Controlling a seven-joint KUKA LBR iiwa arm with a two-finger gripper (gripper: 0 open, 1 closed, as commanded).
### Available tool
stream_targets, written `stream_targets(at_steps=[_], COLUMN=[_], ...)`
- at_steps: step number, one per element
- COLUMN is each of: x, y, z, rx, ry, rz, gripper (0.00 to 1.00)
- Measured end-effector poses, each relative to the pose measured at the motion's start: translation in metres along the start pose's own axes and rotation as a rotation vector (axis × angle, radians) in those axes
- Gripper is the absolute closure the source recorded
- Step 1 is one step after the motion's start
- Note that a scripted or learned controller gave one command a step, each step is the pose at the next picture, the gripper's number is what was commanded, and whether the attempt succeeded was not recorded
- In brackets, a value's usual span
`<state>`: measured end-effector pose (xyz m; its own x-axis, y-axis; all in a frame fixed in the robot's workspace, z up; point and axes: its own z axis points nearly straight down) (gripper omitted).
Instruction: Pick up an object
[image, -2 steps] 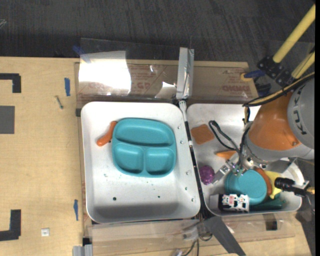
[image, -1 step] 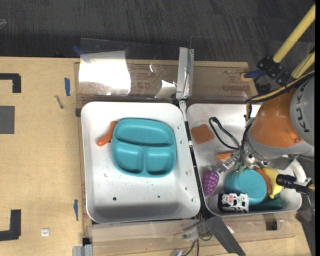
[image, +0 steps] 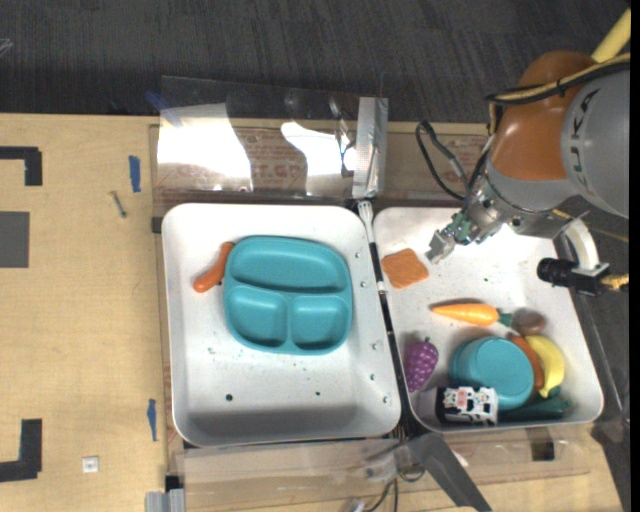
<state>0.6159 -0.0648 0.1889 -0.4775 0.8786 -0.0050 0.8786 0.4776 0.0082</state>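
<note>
- In the camera view, the grey arm with its orange band (image: 530, 120) reached in from the right edge, over the far side of the right shallow white plastic bin (image: 590, 385).
- Its two-finger gripper (image: 443, 243) hung above the far left part of that bin, pointing toward the bin's left wall; how far apart the fingers stood could not be told, and nothing showed between them.
- A flat orange rounded piece (image: 405, 267) lay just beside the gripper tip, near the bin's far left corner and close to the left wall; whether the two touched could not be told.
- An orange toy carrot (image: 465, 313) lay across the middle of the right bin.
- A purple toy grape bunch (image: 422, 361) sat against the left wall toward the near side.
- A round teal plastic cup (image: 495, 372) stood near the bin's near right corner, with a yellow toy banana (image: 550, 362) just beside it on the right.
- A small black-and-white carton (image: 468, 403) lay by the near wall, touching the cup's base.
- In the left shallow white bin (image: 200, 400), a teal three-compartment plastic tray (image: 288, 292) lay in the far half, with a small orange sausage-shaped toy (image: 211, 272) touching its left edge.
</note>
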Motion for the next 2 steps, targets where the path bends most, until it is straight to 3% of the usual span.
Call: stream_targets(at_steps=[1, 2], x=[0.004, 0.004], y=[0.062, 0.063], z=[-0.049, -0.060], rx=[0.001, 0.000], ry=[0.001, -0.004], rz=[-0.016, -0.019], gripper=[1.00, 1.00])
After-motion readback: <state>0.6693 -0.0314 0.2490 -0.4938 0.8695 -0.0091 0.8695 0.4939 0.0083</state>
